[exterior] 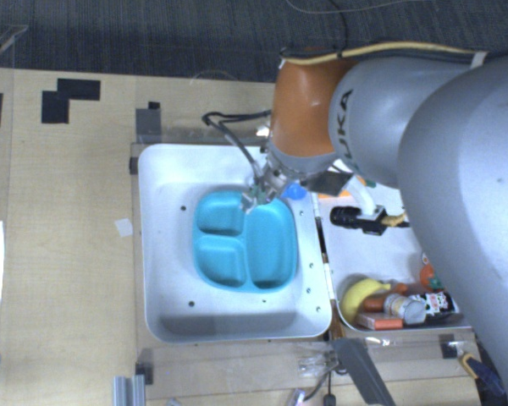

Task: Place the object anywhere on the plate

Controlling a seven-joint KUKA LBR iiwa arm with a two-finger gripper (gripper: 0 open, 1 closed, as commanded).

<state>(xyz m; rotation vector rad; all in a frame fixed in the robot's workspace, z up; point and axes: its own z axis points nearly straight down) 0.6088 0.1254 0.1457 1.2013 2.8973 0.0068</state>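
A light blue plate point(245, 242) with three compartments lies in the left white bin point(173, 311). My gripper point(256, 196) hangs low over the plate's far edge, at the ridge between the small far-left compartment and the large right one. Just to the gripper's right, by the bin's right wall, a small blue thing point(295, 191) peeks out from under the wrist. Whether it is held or resting cannot be made out. The grey arm with its orange band point(309, 108) hides much of the right bin.
The right bin point(364, 248) holds a yellow banana point(361, 293), a small bottle point(406, 309) and red and orange items point(381, 320) along its near edge. A raised divider point(323, 252) separates the two bins.
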